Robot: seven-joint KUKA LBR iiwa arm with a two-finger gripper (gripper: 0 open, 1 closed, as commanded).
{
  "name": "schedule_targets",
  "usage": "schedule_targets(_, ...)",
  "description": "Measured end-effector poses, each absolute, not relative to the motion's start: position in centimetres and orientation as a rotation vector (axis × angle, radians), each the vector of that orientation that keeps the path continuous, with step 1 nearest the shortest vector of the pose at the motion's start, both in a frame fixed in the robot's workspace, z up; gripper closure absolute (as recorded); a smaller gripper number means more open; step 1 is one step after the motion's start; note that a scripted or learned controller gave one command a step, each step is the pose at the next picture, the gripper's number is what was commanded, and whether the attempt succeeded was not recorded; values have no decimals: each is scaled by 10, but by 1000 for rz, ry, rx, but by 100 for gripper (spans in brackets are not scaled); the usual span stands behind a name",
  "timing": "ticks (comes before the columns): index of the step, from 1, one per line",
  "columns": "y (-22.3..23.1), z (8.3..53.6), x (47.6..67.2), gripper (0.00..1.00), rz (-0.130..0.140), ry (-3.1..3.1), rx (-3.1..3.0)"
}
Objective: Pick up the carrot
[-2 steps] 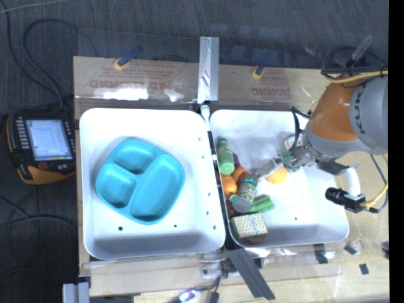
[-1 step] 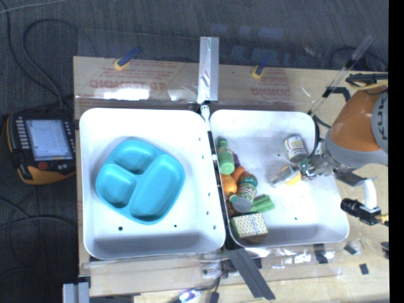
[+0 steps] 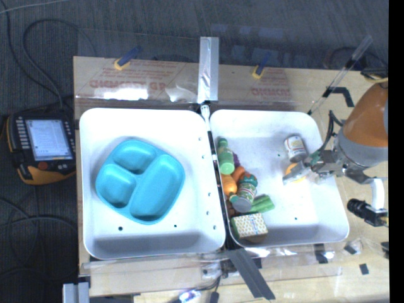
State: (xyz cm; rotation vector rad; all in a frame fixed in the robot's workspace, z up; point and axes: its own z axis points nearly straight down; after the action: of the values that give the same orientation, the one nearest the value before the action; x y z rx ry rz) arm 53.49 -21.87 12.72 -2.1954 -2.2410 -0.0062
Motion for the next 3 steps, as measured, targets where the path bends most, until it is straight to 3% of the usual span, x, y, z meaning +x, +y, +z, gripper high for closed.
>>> schedule_targets(1,-213,99,566,0,-15,-2232,-2202)
schedule_targets(2,-218,107,564,100,-5,-2228,-2211)
schedule_targets(3,-224,232,552,100,4,-2216,-2228)
